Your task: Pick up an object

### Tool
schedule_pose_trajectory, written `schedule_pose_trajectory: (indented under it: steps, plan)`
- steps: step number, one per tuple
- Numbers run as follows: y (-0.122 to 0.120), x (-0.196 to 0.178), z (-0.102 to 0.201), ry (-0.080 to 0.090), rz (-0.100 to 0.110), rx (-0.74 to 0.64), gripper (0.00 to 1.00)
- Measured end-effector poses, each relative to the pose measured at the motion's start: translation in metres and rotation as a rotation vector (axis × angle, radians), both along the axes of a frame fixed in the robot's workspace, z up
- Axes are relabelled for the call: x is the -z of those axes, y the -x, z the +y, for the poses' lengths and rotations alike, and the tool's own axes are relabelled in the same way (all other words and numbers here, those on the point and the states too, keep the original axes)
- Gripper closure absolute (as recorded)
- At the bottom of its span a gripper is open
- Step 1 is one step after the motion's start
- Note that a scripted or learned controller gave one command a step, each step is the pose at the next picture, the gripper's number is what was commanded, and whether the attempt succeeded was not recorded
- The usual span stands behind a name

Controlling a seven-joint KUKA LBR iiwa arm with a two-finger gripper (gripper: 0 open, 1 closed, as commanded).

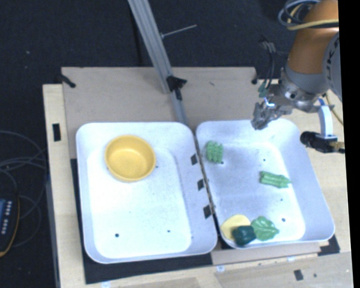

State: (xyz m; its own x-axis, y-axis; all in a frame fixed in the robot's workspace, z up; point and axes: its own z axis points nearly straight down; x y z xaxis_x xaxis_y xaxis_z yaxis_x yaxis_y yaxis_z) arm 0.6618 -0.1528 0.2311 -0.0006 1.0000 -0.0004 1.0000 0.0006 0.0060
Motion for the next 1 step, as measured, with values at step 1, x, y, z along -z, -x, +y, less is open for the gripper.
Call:
schedule_pose_trajectory:
  steps: [1]
  plan:
    - [0.0083,-0.058,-0.0016,0.0,0.0,0.001,1.0]
